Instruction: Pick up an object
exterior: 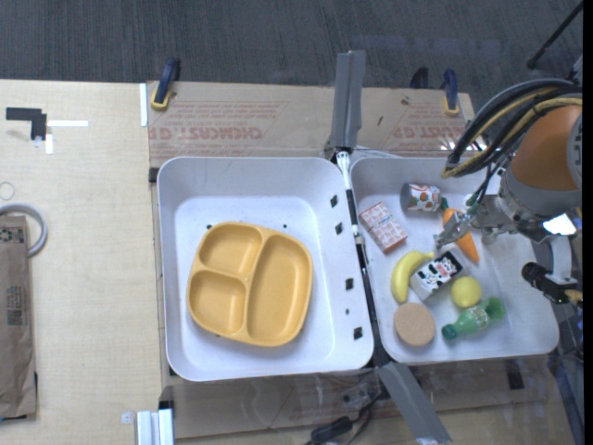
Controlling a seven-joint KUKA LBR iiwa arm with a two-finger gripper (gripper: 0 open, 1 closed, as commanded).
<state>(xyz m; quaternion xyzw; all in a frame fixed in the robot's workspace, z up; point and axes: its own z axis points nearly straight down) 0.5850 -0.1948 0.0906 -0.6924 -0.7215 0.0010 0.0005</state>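
below-left of the gripper (457, 233) sit the puck (414, 324) and banana (402, 275); a carrot (465, 240), long axis steep, lies right at its tip, possibly touching. whether it grips can't be told.

Dark grey floor (232, 17), perhaps carpet, lies behind a pale wooden bench (74, 248) under cardboard (241, 123).

Probably a robotics lab: clamped cardboard (306, 119) under white bins (176, 276).

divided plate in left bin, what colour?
Yellow-orange, plain; the divided plate shows best in the camera view.
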